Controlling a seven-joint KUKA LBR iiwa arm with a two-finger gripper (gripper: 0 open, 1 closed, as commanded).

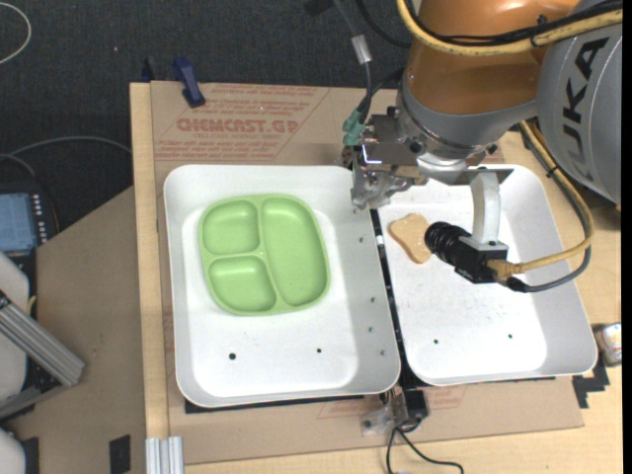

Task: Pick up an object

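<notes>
Toast [411,237] lies in the right bin [533,354], upper left corner, long axis slanting down-right. Our gripper [367,194] hangs just up-left of it; we cannot tell its grip.

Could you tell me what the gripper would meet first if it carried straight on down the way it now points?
Probably the tan toast-like piece in the right bin, which lies close below the gripper; depth is unclear from this slanted view, so it might land on the bin floor beside it.
</notes>
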